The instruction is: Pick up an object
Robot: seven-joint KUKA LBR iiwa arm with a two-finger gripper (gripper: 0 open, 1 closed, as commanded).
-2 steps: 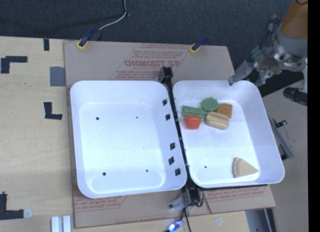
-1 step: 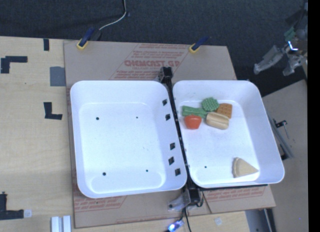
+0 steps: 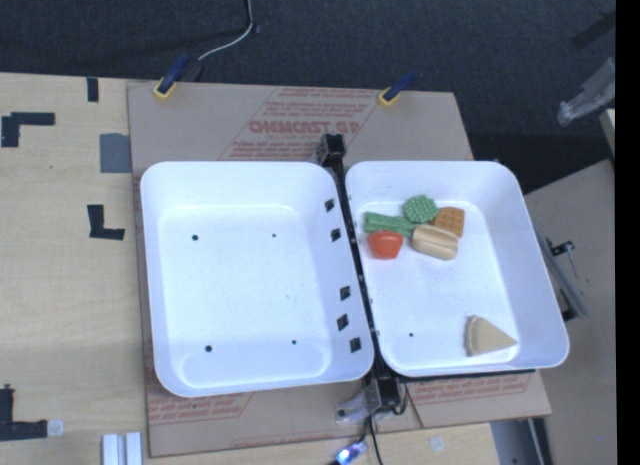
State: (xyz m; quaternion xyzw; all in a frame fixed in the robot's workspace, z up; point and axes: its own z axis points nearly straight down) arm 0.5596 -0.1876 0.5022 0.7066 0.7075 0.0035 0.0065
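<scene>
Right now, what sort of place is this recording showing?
Probably a robot lab bench set up for picking trials: two white bins clamped side by side on cardboard, toy food in the right one, a cable behind.

Bench [image 3: 60, 283], cardboard sheet [image 3: 290, 123], two bins [image 3: 160, 253]

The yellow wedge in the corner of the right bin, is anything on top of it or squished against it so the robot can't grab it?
No. The yellow wedge lies alone near the right bin's front corner, nothing on top. Only the bin's rim is close beside it. The other toys cluster farther back: broccoli, tomato, bread roll.
</scene>
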